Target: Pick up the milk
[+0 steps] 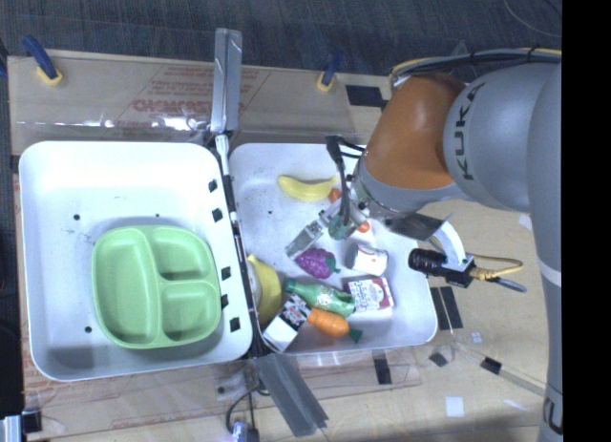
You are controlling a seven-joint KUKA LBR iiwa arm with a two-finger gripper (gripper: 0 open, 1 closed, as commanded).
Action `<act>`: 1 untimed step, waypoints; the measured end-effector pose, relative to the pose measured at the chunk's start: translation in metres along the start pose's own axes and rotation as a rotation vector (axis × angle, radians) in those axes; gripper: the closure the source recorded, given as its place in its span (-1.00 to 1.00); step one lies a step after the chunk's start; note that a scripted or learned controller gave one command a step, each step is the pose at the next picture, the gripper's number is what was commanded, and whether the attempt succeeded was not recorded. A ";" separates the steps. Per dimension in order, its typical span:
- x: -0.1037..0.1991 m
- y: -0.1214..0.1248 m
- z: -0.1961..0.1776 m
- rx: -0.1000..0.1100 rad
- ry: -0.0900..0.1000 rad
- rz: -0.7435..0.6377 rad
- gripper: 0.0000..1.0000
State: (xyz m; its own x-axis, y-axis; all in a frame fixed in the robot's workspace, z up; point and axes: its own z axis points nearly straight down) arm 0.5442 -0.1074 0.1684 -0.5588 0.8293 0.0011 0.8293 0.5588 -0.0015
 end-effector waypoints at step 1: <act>0.028 -0.033 0.064 0.000 0.000 -0.414 -1.00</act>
State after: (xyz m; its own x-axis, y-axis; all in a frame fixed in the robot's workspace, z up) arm 0.5014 -0.1027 0.1049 -0.8450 0.5348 0.0020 0.5348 0.8450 -0.0004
